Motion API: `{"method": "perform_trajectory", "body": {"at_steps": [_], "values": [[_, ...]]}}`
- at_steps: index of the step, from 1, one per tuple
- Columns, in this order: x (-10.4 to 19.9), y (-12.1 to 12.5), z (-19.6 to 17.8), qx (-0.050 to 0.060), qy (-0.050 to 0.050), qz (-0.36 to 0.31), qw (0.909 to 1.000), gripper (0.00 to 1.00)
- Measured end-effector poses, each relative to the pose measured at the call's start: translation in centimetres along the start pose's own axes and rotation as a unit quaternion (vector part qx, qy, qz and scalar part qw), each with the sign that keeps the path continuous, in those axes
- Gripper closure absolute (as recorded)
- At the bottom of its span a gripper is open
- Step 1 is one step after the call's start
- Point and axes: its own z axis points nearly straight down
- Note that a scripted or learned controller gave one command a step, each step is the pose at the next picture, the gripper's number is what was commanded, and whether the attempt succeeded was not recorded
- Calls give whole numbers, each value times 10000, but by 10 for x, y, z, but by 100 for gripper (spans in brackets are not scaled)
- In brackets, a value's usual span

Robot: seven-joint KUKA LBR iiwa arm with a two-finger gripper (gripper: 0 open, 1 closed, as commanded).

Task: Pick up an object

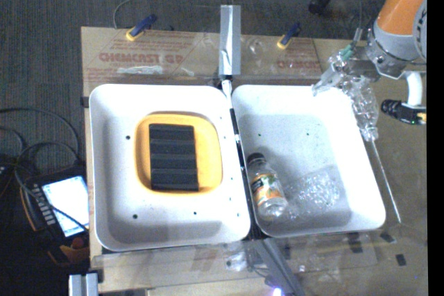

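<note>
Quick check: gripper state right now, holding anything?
Gripper: cannot be told; it sits over the right bin's far right corner, away from the bottle.

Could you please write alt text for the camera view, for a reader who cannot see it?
Two white bins sit side by side: the left bin holds a yellow tray with a black ridged block in it, and the right bin holds a small bottle and crumpled clear plastic. The robot's hand hovers at the right bin's far right corner.

Both bins (pixel 111 149) are smooth, matt white plastic. The bottle (pixel 267 187) is clear glossy plastic (paper-like label). The crumpled wrap (pixel 316 190) is transparent, shiny film. The tabletop (pixel 173 59) looks like bare wood.
</note>
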Motion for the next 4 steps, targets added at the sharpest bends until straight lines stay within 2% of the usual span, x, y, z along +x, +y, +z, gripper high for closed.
{"method": "perform_trajectory", "body": {"at_steps": [1,2,3,4], "values": [[-13,-40,12,0,-18,-1301,9915,0],[-12,-101,59,-5,-4,-1528,9883,0],[-11,-165,117,-79,-22,-2293,9733,0],[44,-147,121,-110,-48,-1790,9838,0]]}}
